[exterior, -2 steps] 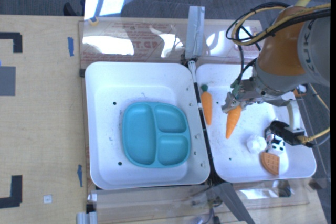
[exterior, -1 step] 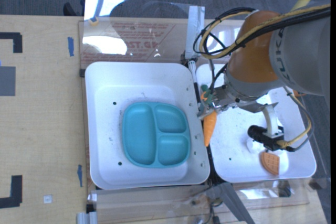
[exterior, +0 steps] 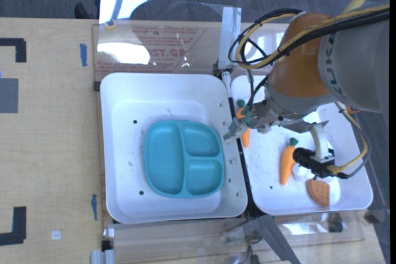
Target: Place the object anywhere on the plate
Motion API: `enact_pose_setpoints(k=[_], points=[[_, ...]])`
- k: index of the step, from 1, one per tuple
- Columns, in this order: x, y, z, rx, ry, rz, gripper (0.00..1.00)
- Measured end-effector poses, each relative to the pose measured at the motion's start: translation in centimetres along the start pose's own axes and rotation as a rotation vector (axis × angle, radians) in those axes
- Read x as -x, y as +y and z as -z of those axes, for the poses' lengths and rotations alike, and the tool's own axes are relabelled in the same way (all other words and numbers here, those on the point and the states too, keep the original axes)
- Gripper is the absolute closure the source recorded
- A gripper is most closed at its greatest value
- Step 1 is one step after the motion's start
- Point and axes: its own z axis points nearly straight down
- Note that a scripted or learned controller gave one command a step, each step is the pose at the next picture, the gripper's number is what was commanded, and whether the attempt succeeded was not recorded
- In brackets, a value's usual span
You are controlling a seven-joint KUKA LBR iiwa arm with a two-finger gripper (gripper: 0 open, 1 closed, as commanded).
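Note:
A teal divided plate lies in the left white bin, with nothing on it. My gripper hangs over the wall between the two bins, just right of the plate's upper right corner. A small orange object shows directly beneath the gripper, at the left edge of the right bin; the arm's wrist hides how it is held.
In the right bin lie an orange carrot toy, a waffle-patterned brown piece and a small white item. The arm's orange band and cables cover that bin's upper part. A clear sheet stands behind the left bin.

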Motion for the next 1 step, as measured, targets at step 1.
enact_pose_setpoints(k=[1], points=[[0.02,-0.01,0.88,-0.001,0.0,0.0,1.0]])
